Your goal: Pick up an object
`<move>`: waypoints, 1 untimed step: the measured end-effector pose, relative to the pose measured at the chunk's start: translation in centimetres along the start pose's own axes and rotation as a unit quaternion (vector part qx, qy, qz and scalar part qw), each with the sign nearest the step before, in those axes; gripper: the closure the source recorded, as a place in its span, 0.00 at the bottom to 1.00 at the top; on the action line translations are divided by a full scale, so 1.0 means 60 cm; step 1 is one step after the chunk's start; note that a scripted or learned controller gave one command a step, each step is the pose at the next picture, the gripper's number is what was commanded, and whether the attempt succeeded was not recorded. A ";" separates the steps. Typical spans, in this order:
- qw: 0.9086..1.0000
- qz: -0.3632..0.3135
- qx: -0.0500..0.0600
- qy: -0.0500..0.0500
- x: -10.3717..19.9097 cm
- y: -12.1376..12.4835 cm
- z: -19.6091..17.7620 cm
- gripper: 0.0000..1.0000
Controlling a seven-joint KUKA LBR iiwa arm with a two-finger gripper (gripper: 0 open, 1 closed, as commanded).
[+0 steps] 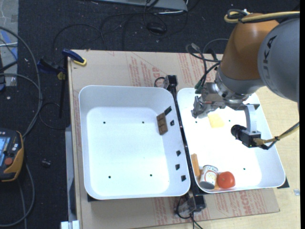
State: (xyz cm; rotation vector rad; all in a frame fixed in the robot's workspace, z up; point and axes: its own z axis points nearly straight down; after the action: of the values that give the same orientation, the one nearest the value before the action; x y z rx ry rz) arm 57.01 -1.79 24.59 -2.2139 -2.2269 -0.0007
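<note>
My gripper (202, 108) hangs over the upper part of the right bin (248, 163), just left of a pale yellow block (216, 121) lying on the bin floor. I see nothing between its fingers. In the bin's near corner sit a small can (208, 175), a red tomato-like ball (226, 179) and an orange stick (195, 164) along the left wall. A brown chocolate-bar piece (162, 123) leans on the right wall of the left bin (119, 142).
The arm's orange and grey body (257, 51) covers the right bin's far corner. A black fitting (246, 135) on a bracket hangs over the bin's right side. Cables and a blue-yellow clamp (74, 57) lie beyond the bench's far left corner.
</note>
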 end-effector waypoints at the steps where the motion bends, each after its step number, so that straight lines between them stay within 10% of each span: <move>1: 1.000 0.000 0.000 0.000 0.089 0.006 0.022 1.00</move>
State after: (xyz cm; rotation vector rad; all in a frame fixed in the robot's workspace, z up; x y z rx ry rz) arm 57.32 3.57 23.25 -2.2148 -2.2259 0.0004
